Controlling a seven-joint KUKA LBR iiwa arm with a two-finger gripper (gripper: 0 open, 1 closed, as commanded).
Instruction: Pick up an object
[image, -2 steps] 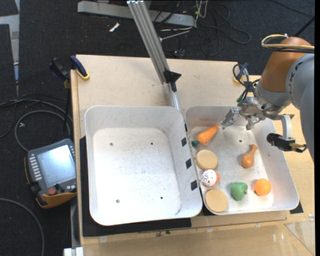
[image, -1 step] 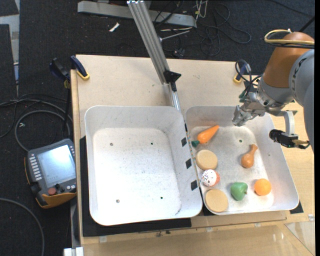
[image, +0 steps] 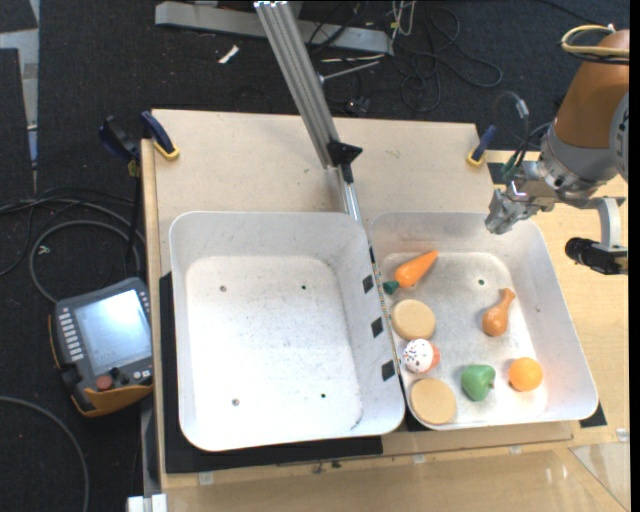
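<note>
My gripper hangs over the far right rim of the right bin, above and apart from the objects. In that bin lie an orange carrot, a tan round cookie, a white speckled ball, a second tan disc, a green pepper, an orange fruit and a brown drumstick-shaped piece. Nothing shows between the fingers.
The left bin sits beside the right one, sharing a middle rim. A slanted metal pole crosses the back of the bench. Yellow clamps hold the bench's far corners. A teach pendant lies off the left side.
</note>
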